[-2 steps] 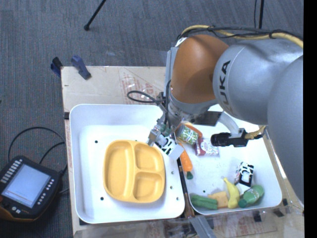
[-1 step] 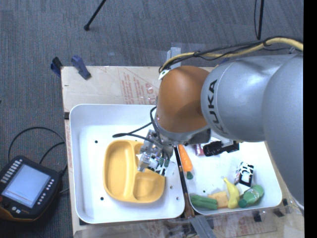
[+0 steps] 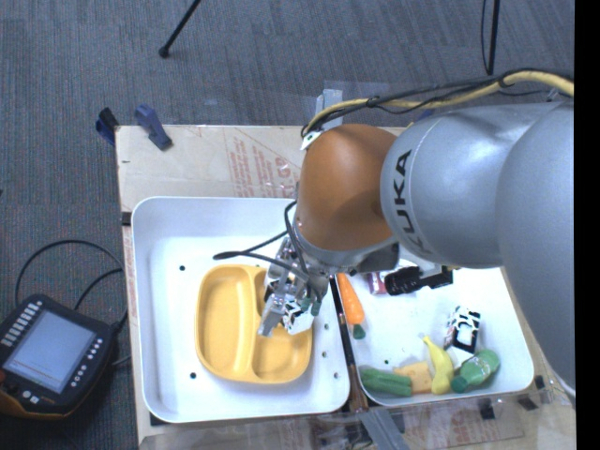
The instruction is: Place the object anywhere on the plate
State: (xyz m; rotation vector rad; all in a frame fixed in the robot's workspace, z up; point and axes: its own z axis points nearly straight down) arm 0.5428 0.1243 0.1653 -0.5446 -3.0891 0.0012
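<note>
Looming over the bench, the grey arm [image 3: 469, 186] carries the lettering "KUKA" down its side, and we see its orange band just above the wrist. Below it lies the left bin [image 3: 169, 242], holding the yellow two-part plate [image 3: 225, 326]. Over the plate's right compartment sits the gripper [image 3: 284, 309], its fingers closed on a small black-and-white object [image 3: 300, 315]. In the right bin [image 3: 506, 317] we spot a carrot [image 3: 351, 303], a banana [image 3: 436, 362] and green vegetables.
</note>
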